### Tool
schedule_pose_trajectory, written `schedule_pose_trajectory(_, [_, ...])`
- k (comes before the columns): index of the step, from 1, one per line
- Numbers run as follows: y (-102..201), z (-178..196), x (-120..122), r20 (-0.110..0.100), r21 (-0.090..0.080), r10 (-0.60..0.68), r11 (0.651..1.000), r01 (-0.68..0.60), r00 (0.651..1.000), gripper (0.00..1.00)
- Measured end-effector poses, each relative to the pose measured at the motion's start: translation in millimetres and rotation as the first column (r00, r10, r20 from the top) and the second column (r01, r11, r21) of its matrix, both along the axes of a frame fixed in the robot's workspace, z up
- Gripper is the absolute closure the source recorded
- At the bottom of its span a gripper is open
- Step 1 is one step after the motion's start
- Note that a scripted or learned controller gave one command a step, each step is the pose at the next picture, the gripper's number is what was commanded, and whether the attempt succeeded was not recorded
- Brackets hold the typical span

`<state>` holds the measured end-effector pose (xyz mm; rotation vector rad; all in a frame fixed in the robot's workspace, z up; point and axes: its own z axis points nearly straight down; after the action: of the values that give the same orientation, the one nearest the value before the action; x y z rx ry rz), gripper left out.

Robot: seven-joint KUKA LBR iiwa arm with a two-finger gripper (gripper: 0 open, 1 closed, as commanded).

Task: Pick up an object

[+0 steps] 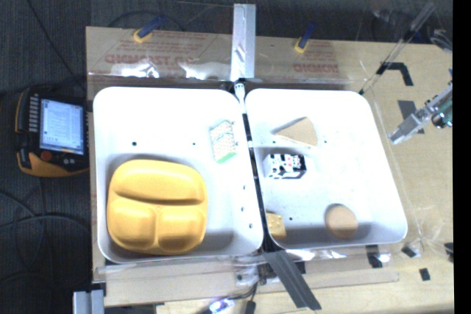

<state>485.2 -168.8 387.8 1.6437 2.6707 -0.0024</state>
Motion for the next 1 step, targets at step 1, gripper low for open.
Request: schedule_pose_trajectory(1, [-39.3,47.4,29.5,-0.001,-0.001,0.297,0.955,-0.297,0.955,1.00])
